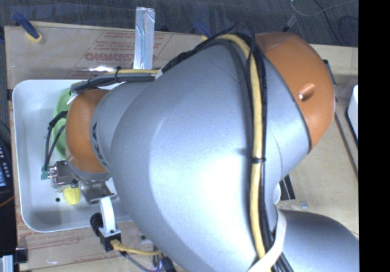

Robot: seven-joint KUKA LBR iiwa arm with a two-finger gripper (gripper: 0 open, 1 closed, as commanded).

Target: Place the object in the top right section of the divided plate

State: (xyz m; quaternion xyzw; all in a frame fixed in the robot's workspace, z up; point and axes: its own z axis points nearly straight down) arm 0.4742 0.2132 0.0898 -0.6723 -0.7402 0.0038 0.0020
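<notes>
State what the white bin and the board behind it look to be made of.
White bin: probably plastic, judging by its smooth, faintly glossy walls and rounded moulded corners. Board: looks like cardboard, a matte tan sheet with red printing and a strip of silver tape across its edge.

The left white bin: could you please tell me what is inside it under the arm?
In the left white bin, a green plate edge and a small yellow object show beside the arm's wrist. The arm covers the rest of the bin's contents.
</notes>
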